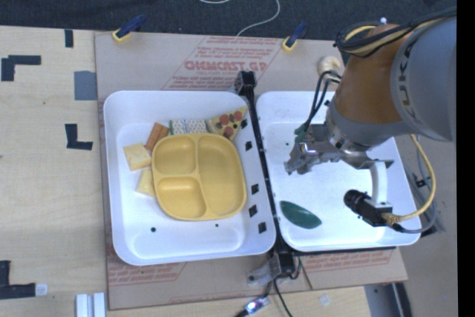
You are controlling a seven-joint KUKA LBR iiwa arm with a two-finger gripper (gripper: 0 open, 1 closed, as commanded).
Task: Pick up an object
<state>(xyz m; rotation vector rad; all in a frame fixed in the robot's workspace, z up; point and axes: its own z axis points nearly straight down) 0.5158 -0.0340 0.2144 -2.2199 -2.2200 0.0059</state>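
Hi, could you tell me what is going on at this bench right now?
A grey and orange arm reaches in from the right, with its gripper over the right bin. A dark green object lies apart from it near that bin's front edge. The left bin holds a yellow divided plate with small food-like pieces around it.

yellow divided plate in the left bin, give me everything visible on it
The yellow divided plate is a rounded-square tray, plastic by its look, split by raised ridges into three compartments, all bare. It lies flat, right side up and slightly rotated, near the middle of the left bin. Tan food pieces and a pizza-like piece sit along its left and top edges, partly tucked under the rim. The gripper is over the other bin.
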